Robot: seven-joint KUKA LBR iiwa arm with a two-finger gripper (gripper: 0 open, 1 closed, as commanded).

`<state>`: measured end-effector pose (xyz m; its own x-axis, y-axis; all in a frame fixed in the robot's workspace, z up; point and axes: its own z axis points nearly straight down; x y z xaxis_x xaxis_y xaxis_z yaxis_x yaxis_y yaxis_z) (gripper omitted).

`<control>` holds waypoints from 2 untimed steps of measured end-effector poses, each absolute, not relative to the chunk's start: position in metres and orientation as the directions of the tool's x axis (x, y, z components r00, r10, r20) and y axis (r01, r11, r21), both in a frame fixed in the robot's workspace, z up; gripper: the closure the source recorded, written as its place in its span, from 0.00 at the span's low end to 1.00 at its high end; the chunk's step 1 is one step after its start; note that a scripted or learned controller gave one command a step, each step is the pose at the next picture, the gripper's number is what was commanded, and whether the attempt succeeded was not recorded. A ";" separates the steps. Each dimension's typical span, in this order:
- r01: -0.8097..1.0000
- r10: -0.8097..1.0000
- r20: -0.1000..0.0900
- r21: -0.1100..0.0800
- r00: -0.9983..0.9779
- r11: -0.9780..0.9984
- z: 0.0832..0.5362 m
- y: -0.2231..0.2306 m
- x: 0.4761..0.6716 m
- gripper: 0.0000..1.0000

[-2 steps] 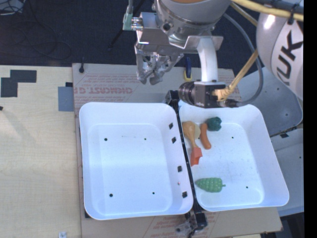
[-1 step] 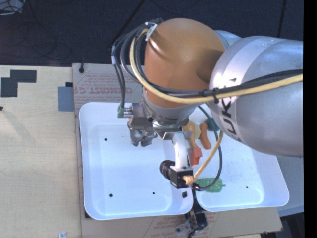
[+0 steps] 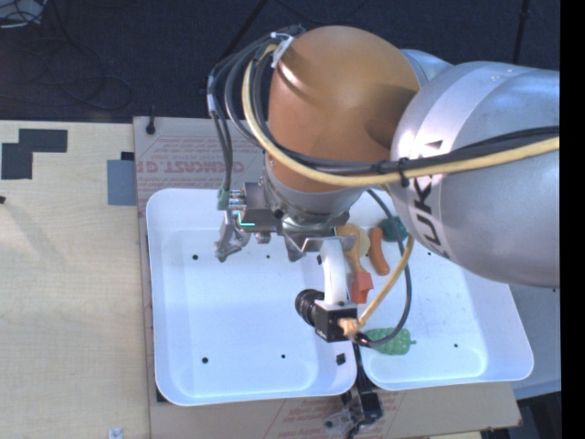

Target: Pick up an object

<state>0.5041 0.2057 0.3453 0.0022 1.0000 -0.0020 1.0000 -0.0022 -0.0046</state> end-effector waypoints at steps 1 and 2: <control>1.000 1.000 -0.007 -0.019 0.000 -0.001 0.192 0.205 0.506 0.00; 1.000 1.000 -0.001 0.003 0.002 -0.002 0.249 0.195 0.567 0.00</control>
<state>0.5674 0.1951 0.2486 0.0023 1.0000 -0.0008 1.0000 -0.0023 0.0030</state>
